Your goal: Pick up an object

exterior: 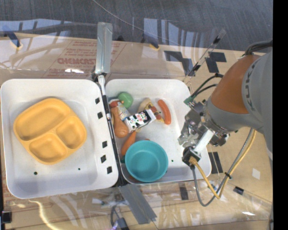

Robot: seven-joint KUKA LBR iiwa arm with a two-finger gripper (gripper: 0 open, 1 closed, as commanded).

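My gripper [188, 130] hangs over the right rim of the right bin [177, 87], apart from the objects in it. A teal bowl [146, 161] stands at the bin's front. Behind it lie an orange carrot-like piece [127, 141], a brown bottle-shaped toy [119, 120], a white box with black marks [139, 119], a green ball [126, 99], a pale piece [145, 103] and a red-orange sausage [164, 111]. Nothing is seen held by the gripper.
The left bin [9, 176] holds a yellow divided plate [49, 129]. A metal divider bar [103, 47] stands behind the seam between the bins. Bare white floor lies in the right bin between the sausage and the gripper.
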